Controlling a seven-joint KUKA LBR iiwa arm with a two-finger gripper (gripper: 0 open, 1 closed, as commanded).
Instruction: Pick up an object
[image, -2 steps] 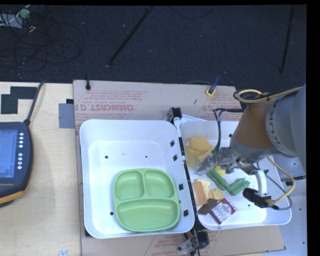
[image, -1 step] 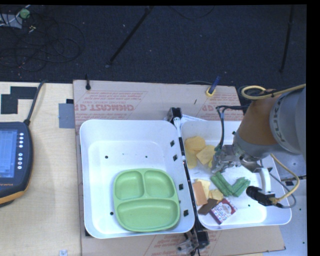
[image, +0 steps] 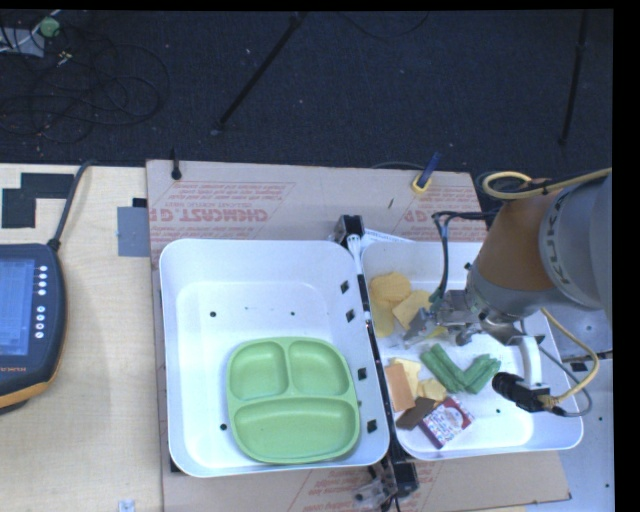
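Gripper low over the right bin's clutter

The right bin (image: 560, 432) is entered by the arm (image: 520, 250) from the right. The gripper (image: 445, 322) is seen low among the clutter; its state cannot be told. The green pieces (image: 458, 368) lie just below it, their long axis running diagonally, with yellow pieces (image: 392, 295) to its left.

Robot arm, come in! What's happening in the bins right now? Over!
Gripper low in right bin, among yellow pieces. Nothing seen held. Green pieces close by. Green tray in left bin.
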